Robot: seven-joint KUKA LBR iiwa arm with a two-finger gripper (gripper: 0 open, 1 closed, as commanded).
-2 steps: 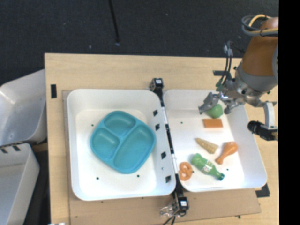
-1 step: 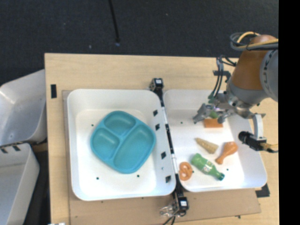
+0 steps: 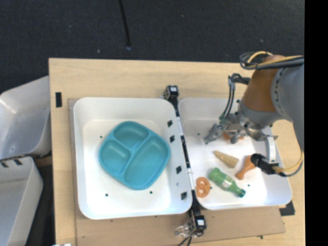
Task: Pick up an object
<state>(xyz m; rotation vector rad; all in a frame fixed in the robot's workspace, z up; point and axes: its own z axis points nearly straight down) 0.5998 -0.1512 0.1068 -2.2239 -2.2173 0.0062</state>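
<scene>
While the gripper (image 3: 224, 132) hovers in the right bin (image 3: 197, 111) with fingers spread wide and nothing between them, the cone (image 3: 227, 159) just below it, near the green bottle (image 3: 226, 182), could be nudged aside by an off-centre descent.

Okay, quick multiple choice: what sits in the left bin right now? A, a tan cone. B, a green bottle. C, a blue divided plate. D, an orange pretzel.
C: the blue divided plate lies alone in the left bin, while the bottle, pretzel and cone lie in the right one.
</scene>
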